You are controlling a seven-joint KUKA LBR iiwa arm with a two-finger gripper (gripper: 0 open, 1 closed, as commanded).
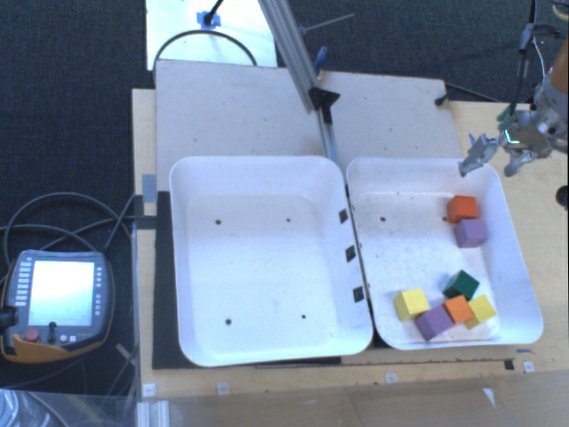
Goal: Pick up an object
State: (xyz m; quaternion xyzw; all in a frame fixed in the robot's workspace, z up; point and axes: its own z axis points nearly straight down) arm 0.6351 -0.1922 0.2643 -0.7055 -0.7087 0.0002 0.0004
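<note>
Claw (495, 157) spread apart above the right bin's (524, 278) far corner.
Nearest target, the orange cube (461, 208), sits just below and left of it, touching a purple cube (470, 232); likely light and rigid, best pinched across two free flat faces.

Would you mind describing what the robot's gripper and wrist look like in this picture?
The gripper is a small grey metal assembly with two slender, pale silver fingers. A little teal light glows on its body, and thin dark cables run up from it. Behind it, the wrist shows grey metal with a hint of orange at the frame's edge.
</note>
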